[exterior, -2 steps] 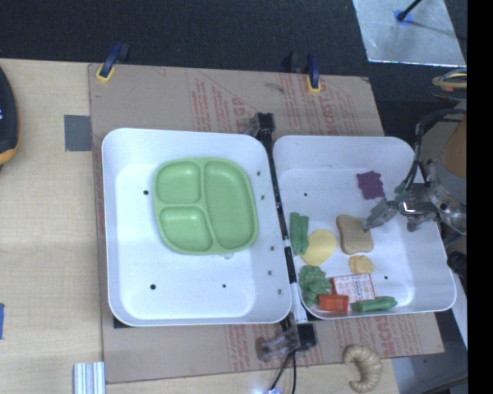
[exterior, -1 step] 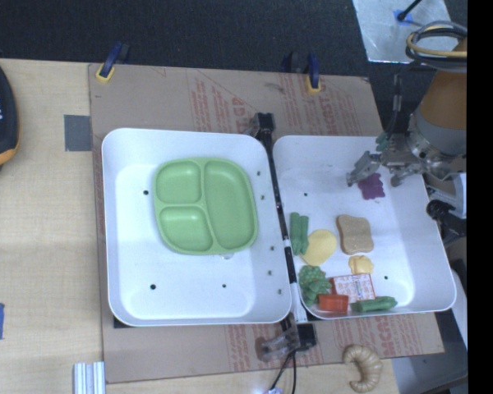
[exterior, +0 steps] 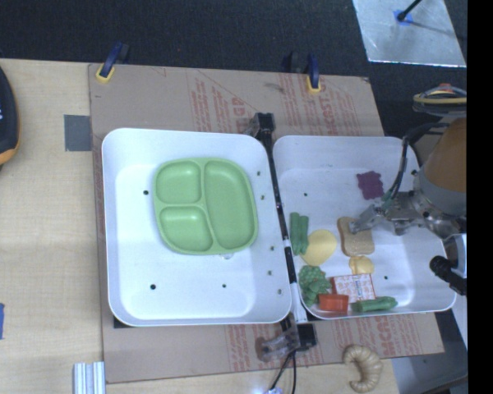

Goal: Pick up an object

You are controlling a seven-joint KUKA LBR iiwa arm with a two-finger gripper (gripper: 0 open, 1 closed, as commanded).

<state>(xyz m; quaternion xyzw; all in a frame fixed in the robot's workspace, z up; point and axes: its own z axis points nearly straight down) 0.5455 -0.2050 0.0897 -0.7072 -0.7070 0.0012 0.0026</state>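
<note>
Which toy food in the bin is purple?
The small purple piece near the right bin's far side, lying alone. The other foods, green, yellow, tan and red, cluster nearer the front.

In the right white bin [exterior: 329, 158] we see 8 small toy foods. A purple piece [exterior: 369, 184] lies apart near the top. Lower down sit a tan bread slice [exterior: 357, 238], a yellow lemon [exterior: 320, 245], green veggies [exterior: 314, 281] and a red-and-white packet [exterior: 351, 286].

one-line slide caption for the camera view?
Arm's hand poised over toy bread slice in right bin; green divided plate in left bin.
</note>
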